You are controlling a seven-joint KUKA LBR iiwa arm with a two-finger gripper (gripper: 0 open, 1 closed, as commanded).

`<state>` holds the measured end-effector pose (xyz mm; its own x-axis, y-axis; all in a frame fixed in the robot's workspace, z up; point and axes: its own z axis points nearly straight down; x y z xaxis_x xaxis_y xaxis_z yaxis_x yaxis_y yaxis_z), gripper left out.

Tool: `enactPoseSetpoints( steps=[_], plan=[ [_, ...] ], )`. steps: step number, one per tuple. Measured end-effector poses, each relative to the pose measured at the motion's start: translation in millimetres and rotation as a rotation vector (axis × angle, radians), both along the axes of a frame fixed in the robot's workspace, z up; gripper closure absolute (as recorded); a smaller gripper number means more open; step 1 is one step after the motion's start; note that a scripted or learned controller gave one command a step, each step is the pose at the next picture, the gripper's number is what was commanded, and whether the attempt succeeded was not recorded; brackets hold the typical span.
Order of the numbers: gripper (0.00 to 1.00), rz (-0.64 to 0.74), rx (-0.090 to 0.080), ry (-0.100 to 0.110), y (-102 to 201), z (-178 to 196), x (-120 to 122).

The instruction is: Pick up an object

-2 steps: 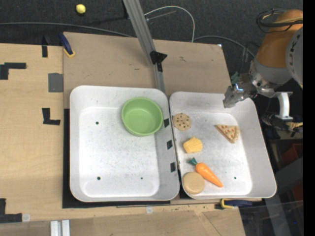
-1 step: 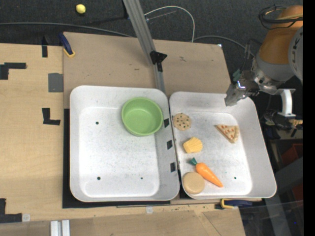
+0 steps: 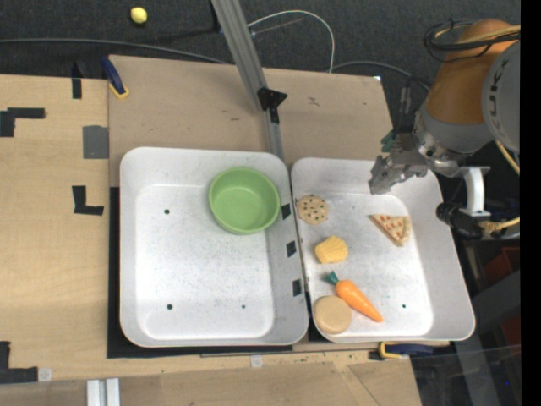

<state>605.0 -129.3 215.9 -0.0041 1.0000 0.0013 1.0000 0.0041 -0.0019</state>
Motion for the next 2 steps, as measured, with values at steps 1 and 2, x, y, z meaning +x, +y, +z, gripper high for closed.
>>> enactPoseSetpoints(
  steps=[1, 2],
  plan=[
    [1.0, 0.003, 0.001, 0.0, 55, 2, -8],
    [1.0, 0.004, 0.001, 0.001, 115, 5, -27]
  ],
)
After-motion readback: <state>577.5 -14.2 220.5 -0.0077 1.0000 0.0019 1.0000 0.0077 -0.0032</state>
